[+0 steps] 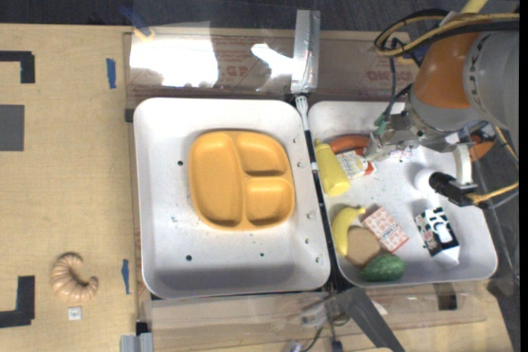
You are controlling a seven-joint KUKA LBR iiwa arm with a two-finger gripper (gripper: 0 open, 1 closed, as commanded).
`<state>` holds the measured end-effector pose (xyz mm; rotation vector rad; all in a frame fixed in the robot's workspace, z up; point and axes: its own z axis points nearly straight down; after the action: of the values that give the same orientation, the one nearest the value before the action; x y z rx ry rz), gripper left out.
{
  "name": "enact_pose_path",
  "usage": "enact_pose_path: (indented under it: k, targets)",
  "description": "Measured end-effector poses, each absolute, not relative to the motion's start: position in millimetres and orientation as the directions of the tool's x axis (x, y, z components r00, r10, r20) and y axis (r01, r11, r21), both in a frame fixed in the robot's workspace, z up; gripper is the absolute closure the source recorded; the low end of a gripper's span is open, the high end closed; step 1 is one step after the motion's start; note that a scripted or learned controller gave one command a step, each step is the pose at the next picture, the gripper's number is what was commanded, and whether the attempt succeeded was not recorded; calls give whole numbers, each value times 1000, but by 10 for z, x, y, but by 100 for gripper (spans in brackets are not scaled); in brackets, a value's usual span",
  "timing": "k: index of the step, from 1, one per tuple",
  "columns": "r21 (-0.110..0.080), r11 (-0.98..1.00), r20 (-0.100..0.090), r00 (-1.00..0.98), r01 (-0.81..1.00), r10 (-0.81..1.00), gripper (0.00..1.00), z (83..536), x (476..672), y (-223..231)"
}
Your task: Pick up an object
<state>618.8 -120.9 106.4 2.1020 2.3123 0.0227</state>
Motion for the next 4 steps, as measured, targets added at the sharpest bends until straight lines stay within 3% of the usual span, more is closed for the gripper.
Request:
enact_pose_path:
  k: [1, 2, 4]
  targets:
    - [19, 95, -2, -95, 995, 995, 0, 1051, 6180, -1207]
    - [16, 350, -13, -350, 937, 937, 0, 1028, 6622, -1081]
    - [5, 340, -7, -340, 940, 940, 0, 1007, 6705, -1076]
